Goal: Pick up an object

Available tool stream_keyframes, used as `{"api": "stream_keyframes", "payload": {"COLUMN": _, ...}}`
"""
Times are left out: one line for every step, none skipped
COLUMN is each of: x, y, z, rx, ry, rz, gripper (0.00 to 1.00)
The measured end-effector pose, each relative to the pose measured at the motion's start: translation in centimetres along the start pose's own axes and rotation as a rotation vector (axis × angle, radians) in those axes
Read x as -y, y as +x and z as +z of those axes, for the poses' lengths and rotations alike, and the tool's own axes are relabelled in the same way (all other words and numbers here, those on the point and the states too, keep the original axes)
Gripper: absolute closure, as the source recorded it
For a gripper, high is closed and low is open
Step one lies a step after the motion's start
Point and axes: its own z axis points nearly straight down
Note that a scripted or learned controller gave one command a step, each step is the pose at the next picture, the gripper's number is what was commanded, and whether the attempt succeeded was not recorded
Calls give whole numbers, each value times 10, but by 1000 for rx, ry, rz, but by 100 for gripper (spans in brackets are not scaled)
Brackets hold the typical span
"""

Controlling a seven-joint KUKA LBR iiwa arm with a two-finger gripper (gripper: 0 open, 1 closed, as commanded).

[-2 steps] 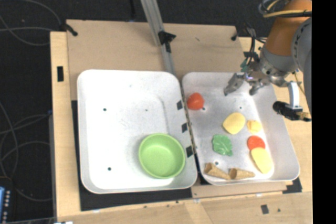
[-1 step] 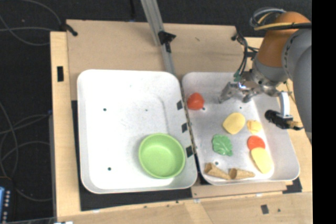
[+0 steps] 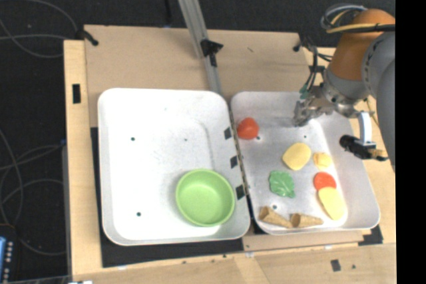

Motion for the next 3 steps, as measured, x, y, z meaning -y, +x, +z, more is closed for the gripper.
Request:
{"api": "stream_keyframes", "payload": {"x": -3, "y": -4, "z": -65, "rx": -8, "ry": -4, "rz": 4, "gripper": 100}}
{"api": "stream_keyframes", "payload": {"x": -7, "y": -2, "z": -110, "rx": -9, "ry": -3, "rz": 4, "gripper": 100}}
{"api": "stream_keyframes", "payload": {"x": -12, "y": -5, "z": -156, "rx": -8, "ry": -3, "rz": 2, "gripper": 100}}
